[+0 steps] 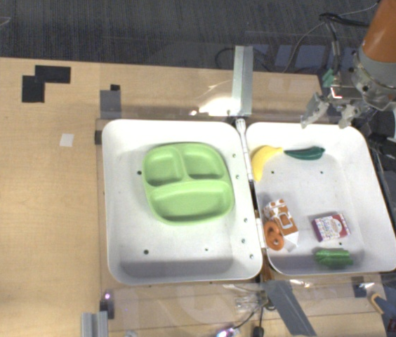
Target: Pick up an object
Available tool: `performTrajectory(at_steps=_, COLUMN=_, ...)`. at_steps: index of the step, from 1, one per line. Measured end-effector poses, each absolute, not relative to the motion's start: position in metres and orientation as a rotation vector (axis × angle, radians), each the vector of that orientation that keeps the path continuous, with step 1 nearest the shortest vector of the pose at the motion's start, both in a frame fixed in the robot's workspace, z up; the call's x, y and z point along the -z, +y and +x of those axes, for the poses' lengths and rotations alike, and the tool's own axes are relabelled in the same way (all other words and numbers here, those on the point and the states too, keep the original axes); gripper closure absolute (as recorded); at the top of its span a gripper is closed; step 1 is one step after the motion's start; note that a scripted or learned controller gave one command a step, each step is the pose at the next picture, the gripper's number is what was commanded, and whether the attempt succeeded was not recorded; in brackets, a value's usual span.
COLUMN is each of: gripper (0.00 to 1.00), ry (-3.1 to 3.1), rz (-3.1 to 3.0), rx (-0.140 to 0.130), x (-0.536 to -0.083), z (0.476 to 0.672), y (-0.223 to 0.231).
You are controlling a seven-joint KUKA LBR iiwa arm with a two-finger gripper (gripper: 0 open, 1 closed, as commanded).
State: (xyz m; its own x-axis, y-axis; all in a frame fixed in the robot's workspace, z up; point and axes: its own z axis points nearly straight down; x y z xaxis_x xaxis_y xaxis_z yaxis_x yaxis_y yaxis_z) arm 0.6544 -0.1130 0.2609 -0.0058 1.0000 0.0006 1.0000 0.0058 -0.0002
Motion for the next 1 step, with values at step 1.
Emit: performTrajectory(at_steps=1, gripper=0.00, ry=-1.935, rz=-2.476, rx=0.003, x=-0.1580, z=0.6546, y=-0.0879)
